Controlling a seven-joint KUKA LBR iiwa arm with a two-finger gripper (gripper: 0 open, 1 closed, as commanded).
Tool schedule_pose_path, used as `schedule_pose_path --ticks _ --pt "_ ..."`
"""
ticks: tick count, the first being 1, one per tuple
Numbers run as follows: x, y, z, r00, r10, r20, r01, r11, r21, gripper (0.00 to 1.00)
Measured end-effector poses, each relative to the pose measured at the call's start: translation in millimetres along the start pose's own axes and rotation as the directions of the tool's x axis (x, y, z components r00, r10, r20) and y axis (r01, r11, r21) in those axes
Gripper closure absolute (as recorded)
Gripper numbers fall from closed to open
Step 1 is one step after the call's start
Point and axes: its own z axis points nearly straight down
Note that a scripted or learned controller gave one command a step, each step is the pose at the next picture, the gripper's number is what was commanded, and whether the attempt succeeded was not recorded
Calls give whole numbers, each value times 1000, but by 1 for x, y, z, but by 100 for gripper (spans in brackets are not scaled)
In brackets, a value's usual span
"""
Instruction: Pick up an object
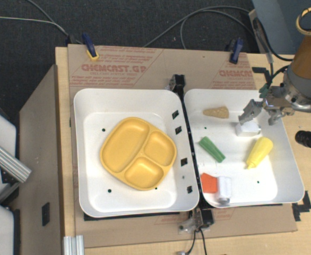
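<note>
Camera view: the pincer (261, 112) is seen spread wide above a white block (248, 128); it should be centred over the block, lowered, then closed

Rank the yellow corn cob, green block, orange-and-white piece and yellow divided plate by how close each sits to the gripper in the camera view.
From the gripper:
1. Yellow corn cob, right bin, just below it.
2. Green block, right bin, toward the divider.
3. Orange-and-white piece, right bin's near edge.
4. Yellow divided plate, left bin.
</note>
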Motion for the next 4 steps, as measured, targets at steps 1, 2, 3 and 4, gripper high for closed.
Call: schedule_pose_path --ticks 1,2,3,4 --pt "1 2 -6 1000 -3 2 3 1000 -12 0" --pt "8 -2 52 1000 -3 1 3 1000 -7 0" --pt "14 -10 111 1000 -2 0 2 1000 -5 0" --pt "14 -9 146 1000 -2 1 2 1000 -12 0"
